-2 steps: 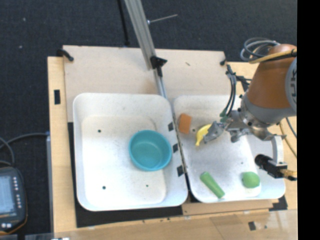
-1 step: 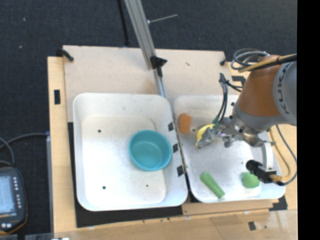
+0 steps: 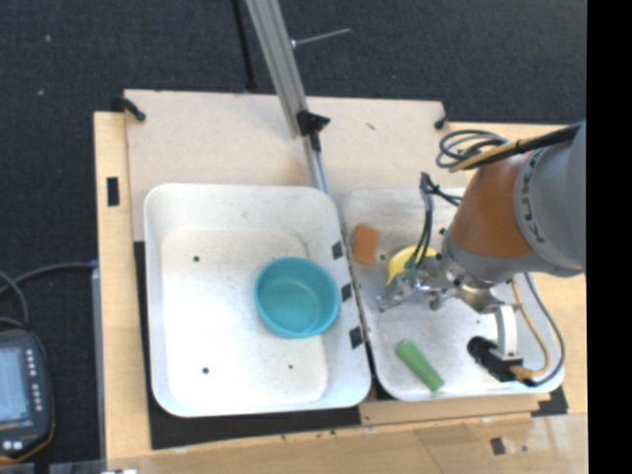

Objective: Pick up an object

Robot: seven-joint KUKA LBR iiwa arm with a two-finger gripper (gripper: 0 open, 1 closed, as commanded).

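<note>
My gripper hangs low over the middle of the right bin, under the arm's orange band. A yellow object lies just behind it, partly hidden by the wrist and touching or nearly touching the gripper. An orange block sits near the right bin's left wall. A green cylinder lies toward that bin's front, clear of the gripper. A teal bowl stands upright in the left bin, close to its right wall.
A slanted metal post rises from behind the bins. Black cables loop off the arm at the right, and a black fitting hangs over the right bin's front right corner. A handheld pendant sits at far left.
</note>
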